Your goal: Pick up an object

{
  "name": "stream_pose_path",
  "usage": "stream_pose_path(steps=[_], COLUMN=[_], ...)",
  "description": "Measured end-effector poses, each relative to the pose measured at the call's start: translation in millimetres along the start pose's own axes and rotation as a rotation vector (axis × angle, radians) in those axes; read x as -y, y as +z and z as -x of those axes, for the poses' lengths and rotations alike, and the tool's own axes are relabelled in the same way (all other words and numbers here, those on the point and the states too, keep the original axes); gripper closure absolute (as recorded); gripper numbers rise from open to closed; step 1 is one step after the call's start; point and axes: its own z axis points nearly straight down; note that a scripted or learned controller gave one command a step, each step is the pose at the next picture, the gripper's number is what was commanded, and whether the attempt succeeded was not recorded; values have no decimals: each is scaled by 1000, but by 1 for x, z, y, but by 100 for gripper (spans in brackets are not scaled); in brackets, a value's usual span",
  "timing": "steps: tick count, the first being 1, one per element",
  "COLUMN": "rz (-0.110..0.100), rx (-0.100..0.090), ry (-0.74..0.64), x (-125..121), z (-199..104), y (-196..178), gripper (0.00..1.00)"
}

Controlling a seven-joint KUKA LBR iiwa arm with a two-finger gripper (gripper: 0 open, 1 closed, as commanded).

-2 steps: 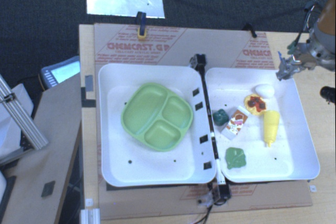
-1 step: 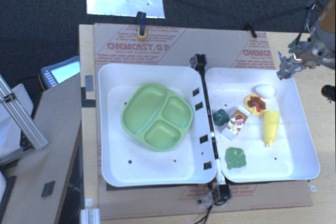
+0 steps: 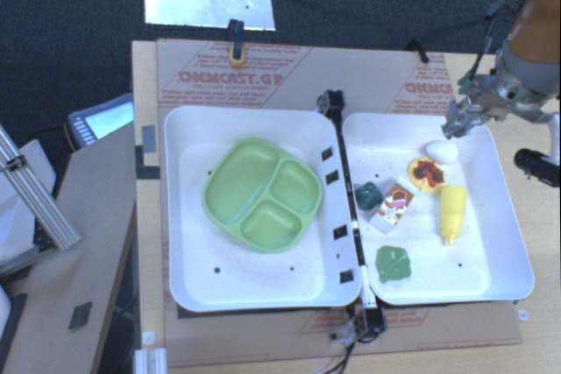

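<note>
Gripper (image 3: 458, 123) is hovering, aperture indeterminate; white egg (image 3: 441, 152) just below is probably light, slippery — grasp mid-body.

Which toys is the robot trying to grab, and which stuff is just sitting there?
For the job (any could be picked):
- white egg, nearest the gripper
- red and yellow toy
- yellow bottle
- small carton
- dark green toy
- light green toy

Just lying about:
- green divided plate in the left bin
- yellow clamp
</note>
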Motion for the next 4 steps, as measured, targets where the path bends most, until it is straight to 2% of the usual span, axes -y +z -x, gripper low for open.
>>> stream_pose_path(steps=[1,2,4], rz=[-1,-1,-2], rx=[0,-1,-2], ry=[0,-2,-2], x=[22,32,68], z=[-55,-115,-212], y=[-1,6,35], gripper=[100,100,100])
